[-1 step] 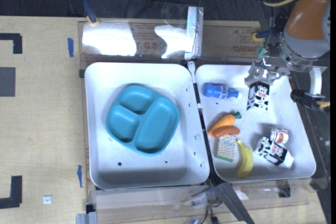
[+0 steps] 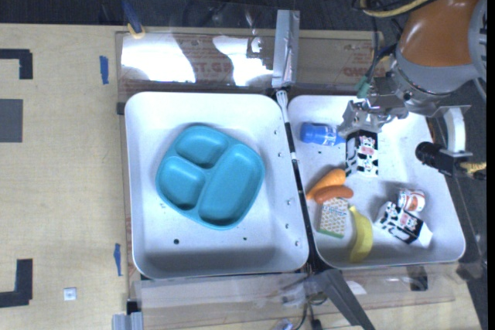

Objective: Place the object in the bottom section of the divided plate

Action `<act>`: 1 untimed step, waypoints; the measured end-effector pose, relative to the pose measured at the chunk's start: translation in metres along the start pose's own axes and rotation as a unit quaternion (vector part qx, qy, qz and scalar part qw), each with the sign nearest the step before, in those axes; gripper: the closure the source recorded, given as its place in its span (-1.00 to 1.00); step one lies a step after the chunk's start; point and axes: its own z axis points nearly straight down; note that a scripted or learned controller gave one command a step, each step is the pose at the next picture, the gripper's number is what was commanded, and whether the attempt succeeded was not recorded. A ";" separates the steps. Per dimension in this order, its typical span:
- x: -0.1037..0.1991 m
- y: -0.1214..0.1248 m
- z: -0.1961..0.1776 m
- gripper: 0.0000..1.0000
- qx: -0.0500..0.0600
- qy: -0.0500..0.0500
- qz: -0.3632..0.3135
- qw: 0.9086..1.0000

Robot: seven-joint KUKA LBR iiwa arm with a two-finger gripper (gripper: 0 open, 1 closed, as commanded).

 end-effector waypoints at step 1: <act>0.047 0.004 -0.009 1.00 -0.001 0.000 -0.337 0.942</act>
